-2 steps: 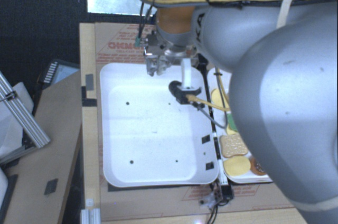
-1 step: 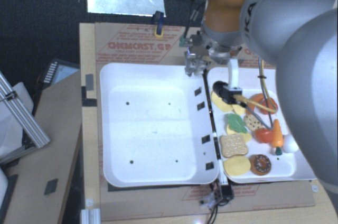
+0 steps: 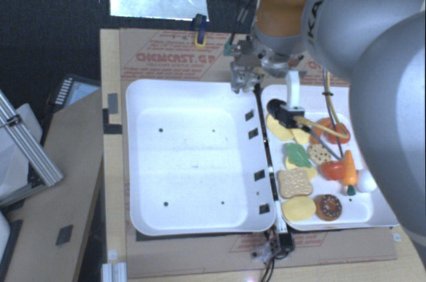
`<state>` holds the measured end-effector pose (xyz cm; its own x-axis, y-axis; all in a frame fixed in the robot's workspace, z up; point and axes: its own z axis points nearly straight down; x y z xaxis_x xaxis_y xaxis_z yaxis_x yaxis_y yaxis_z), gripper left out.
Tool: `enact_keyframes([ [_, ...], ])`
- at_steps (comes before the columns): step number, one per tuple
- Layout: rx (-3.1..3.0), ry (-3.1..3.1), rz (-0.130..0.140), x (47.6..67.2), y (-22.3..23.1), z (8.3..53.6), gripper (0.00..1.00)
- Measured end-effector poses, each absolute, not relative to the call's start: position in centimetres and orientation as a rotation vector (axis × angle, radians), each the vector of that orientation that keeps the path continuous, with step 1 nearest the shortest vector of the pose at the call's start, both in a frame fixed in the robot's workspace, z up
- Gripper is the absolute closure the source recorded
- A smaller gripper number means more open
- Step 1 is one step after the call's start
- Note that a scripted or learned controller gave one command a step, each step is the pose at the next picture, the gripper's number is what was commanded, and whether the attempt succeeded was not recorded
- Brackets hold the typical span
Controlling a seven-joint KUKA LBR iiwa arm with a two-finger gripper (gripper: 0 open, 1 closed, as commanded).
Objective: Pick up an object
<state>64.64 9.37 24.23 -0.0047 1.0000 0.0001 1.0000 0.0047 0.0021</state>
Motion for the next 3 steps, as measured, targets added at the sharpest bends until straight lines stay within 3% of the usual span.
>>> enact_keyframes([
  [1,2.212,2.228,0.005,64.7,9.4,25.3,1.00],
  [2,2.213,2.232,0.001,65.9,16.9,19.3,1.00],
  [3,2.211,2.232,0.006,64.4,23.9,21.9,1.00],
])
